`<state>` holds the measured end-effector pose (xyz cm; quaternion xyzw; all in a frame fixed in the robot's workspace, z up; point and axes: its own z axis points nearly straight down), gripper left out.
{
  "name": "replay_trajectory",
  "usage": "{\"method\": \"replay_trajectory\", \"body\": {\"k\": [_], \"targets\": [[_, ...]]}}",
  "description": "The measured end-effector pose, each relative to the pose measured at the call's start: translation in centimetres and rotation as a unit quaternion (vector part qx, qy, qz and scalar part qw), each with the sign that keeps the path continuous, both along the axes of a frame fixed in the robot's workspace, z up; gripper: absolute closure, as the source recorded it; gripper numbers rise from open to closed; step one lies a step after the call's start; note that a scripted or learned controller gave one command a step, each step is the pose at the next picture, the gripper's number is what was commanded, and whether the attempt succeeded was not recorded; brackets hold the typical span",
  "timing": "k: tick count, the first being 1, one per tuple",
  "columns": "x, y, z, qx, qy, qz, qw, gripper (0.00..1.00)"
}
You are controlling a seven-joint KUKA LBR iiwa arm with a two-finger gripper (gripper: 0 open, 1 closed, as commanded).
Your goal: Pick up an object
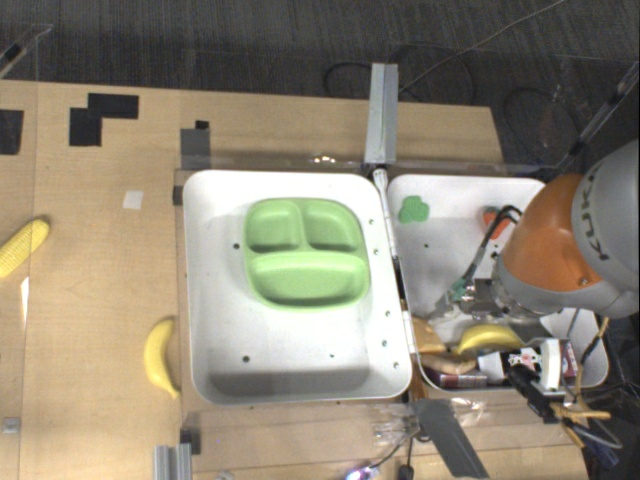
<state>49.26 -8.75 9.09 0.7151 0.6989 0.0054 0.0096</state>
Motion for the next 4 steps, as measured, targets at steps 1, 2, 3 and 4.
{"method": "replay_trajectory", "body": {"k": [1,2,3,4], "targets": [[9.3,-2.7,-0.2,0.0025,0.003,-0.039,0.9992,0.0],[15.9,-5.0,-0.3,0.0021,0.007,0.031,0.9995,0.0],[17.7,-11.0,-0.4,0.0073,0.014,0.17,0.9853,0.0],[18.1,-11.0,0.9,0.0013,0.007,0.175,0.9846,1.0]]}}
